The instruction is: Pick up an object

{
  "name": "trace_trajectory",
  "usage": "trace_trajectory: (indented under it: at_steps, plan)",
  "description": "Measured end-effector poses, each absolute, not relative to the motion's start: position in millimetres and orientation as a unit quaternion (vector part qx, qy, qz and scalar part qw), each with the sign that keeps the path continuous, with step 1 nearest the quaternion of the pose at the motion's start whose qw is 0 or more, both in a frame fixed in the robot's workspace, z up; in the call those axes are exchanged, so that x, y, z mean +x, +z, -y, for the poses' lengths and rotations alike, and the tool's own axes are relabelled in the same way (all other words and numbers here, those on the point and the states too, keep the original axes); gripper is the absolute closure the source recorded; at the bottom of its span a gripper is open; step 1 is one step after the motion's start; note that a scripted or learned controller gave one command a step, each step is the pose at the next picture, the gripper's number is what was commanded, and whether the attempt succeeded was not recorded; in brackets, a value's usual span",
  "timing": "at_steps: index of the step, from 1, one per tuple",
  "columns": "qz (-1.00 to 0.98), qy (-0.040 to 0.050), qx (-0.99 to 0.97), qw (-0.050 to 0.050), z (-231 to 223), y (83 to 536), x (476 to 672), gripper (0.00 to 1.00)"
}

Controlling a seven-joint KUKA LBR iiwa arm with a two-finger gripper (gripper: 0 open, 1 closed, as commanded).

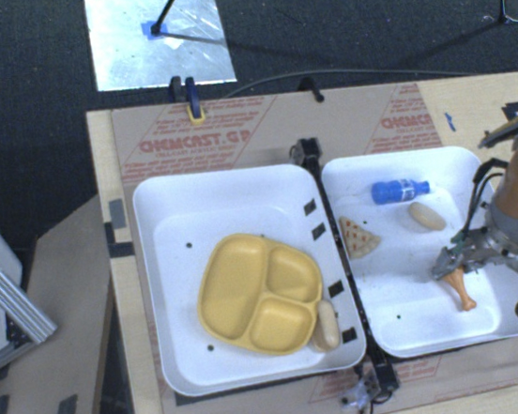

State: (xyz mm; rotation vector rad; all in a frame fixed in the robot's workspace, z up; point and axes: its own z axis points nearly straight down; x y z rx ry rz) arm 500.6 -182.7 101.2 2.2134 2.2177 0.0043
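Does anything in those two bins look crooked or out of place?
The yellow tray sits skewed in the left bin, with a beige piece wedged against its edge. The right bin's toys just lie scattered; nothing looks spilled or broken.

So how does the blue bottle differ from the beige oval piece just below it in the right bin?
The blue bottle is bright blue with a pale cap end and lies level across the view. The beige oval piece is plain tan, rounder and lies slanted. The bottle sits nearer the bin's far wall. Both lie flat in the right bin, apart from each other.
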Motion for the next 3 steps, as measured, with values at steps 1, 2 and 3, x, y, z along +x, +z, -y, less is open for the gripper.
trace_trajectory:
  at_steps: [1, 2, 3]
  plan:
    - [-0.708, 0.0013, 0.706, 0.003, 187.2, 164.3, 500.6, 1.00]
    - [-0.709, 0.0017, 0.706, 0.004, 187.9, 218.4, 502.7, 1.00]
    - [-0.709, 0.0006, 0.706, 0.001, 188.1, 217.9, 503.6, 1.00]
